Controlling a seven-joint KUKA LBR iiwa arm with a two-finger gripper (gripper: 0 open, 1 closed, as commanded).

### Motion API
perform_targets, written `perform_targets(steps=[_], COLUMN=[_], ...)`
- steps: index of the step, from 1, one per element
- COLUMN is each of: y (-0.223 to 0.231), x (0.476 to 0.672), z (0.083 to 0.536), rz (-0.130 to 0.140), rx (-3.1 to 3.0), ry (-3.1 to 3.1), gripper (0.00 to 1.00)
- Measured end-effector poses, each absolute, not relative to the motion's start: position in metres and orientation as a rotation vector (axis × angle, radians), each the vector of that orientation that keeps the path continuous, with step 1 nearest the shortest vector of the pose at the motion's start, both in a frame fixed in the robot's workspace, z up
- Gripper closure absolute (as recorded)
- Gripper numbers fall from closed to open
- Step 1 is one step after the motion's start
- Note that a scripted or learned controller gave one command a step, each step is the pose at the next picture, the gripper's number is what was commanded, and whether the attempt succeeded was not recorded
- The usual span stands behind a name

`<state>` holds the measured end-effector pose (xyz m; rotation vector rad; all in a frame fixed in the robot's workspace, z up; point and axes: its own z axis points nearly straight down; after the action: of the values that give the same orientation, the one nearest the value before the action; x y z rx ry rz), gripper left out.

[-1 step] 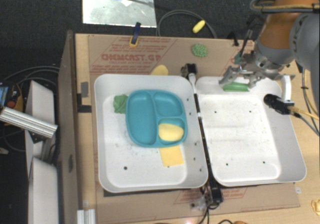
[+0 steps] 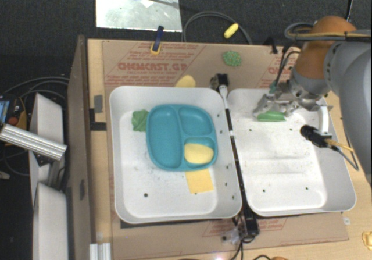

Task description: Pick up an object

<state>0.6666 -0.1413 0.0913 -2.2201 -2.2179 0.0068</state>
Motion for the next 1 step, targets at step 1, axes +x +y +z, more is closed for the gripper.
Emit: perform_targets(steps=[1], y=[-0.1394], x=[0.6701], z=[0.1094], rz=[-0.005], rx=[-2.221], ry=[-2.229], gripper=[1.00])
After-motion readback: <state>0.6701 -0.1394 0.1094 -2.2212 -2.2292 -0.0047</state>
